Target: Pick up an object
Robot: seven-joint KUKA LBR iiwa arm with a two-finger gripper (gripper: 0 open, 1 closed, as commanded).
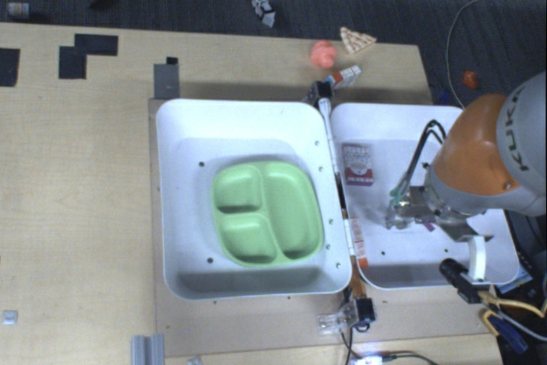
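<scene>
We start with the bench (77,209), which bears two shallow white bins side by side. The left bin (179,184) holds a green divided plate (267,212), lying flat near its middle. The right bin (402,128) is where our arm (483,154) works, coming in from the right with its orange band over the bin's right half.

The likeliest thing for us to pick is the small red-and-white packet (357,164), which lies flat in the right bin near the wall shared with the left bin, its long axis running up and down the view. Our gripper (400,214) hangs low over the bin floor, below and to the right of the packet and apart from it. So the coming move, as we judge it, must carry the hand left and toward the far side of the bin.

The gripper is small and blurred here; we cannot tell how it stands, and we see nothing held in it.
</scene>
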